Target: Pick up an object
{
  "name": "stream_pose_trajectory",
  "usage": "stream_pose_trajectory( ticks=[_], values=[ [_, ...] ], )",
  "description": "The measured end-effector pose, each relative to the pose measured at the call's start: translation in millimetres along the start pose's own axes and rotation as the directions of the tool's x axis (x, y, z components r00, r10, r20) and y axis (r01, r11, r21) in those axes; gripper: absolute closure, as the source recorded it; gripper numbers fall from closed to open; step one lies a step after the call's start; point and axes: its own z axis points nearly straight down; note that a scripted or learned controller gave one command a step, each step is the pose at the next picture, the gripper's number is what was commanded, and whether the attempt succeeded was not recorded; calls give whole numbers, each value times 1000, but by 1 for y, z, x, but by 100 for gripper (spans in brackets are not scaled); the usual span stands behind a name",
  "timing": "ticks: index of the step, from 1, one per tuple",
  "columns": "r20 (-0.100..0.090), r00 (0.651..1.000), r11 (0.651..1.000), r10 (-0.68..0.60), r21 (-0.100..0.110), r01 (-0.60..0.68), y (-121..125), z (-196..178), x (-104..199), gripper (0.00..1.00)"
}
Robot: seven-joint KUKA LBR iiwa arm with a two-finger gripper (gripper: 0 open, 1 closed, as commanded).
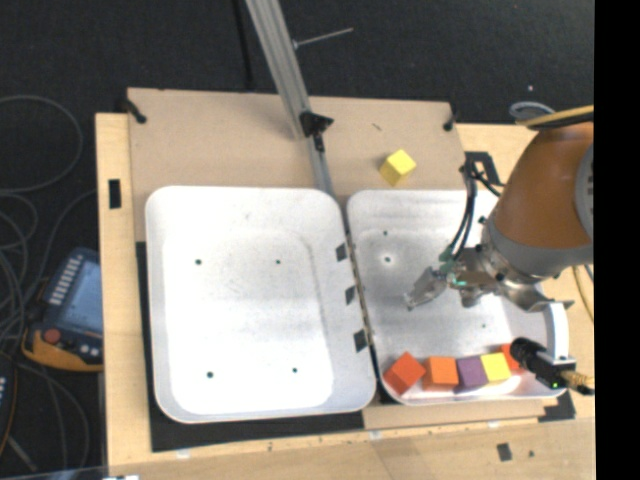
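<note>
Several small blocks lie in a row along the near edge of the right bin: an orange-red block, an orange block, a purple block and a yellow block. My gripper hangs over the middle of the right bin, above and behind the row, with its fingers slightly apart and nothing between them. A yellow cube sits on the bench behind the right bin.
The left bin lies beside the right one, with small clips along the shared edge. A slanted metal rail rises from the bench at the back. A teach pendant and cables lie to the left of the bench.
</note>
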Motion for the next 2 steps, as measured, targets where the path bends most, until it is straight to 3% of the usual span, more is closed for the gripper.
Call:
stream_pose_trajectory(
  ticks=[1,2],
  values=[
    [-1,1000,1000,-6,2,6,-18,14,59,0],
    [-3,1000,1000,-9,0,9,-22,14,144,0]
  ],
)
